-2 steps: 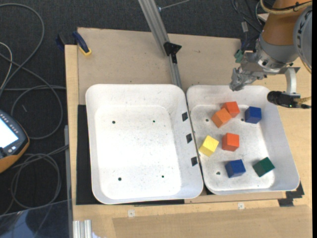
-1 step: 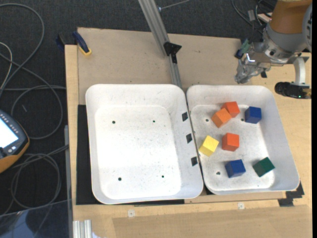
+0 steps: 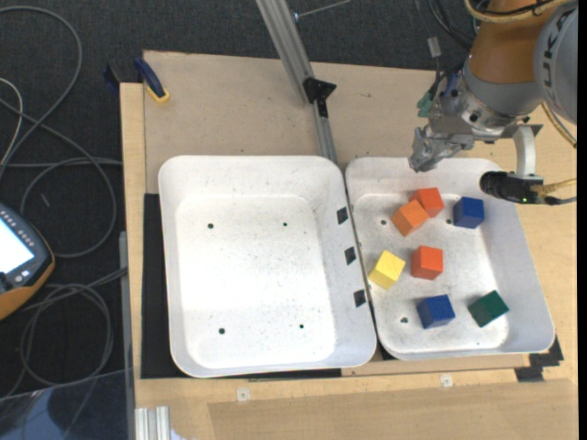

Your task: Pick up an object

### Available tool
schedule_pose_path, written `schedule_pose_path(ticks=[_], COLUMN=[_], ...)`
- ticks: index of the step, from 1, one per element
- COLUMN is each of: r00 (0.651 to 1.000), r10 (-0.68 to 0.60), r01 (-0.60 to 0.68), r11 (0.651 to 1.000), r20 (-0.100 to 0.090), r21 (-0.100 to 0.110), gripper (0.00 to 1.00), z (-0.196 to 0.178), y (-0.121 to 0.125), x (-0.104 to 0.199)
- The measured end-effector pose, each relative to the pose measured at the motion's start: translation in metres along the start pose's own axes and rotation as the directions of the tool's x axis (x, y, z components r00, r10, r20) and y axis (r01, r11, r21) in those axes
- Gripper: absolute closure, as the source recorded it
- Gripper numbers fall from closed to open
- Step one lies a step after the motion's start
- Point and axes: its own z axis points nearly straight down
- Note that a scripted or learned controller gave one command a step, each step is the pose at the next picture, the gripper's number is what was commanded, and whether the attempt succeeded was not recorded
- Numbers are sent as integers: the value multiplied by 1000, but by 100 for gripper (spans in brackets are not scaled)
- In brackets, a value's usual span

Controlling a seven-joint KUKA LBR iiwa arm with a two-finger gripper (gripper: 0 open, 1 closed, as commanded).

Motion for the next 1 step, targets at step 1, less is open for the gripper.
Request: schedule_pose_path(ticks=[1], r00=[1000], r10=[-2], r01=[2], r11=[1000], r20=[-1], r21=[0], gripper=[100], z=[0], y=[-19], x=[55])
